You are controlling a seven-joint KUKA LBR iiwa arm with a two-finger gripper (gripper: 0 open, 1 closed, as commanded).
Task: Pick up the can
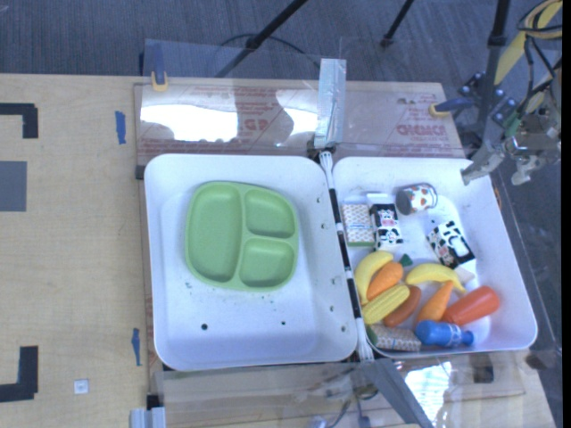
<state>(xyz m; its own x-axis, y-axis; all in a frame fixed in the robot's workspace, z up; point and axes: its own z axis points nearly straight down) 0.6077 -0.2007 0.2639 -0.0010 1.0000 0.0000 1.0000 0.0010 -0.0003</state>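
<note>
The can (416, 198) is small and silvery with a dark red end, and lies on its side near the back of the right bin (513, 279). Just in front of it stand two small cow-print cartons (385, 225) (449, 242). The gripper (505, 150) hangs over the back right corner of that bin, up and to the right of the can and well apart from it. Cables and dark parts blur its outline, and nothing shows between its tips.
The right bin also holds a beige packet (358, 224), bananas (434, 275), carrots (385, 278), a red pepper (473, 306) and a blue bottle (441, 334) towards the front. In the left bin (169, 328) lies a green divided plate (241, 234). A clear wall (268, 114) stands behind both bins.
</note>
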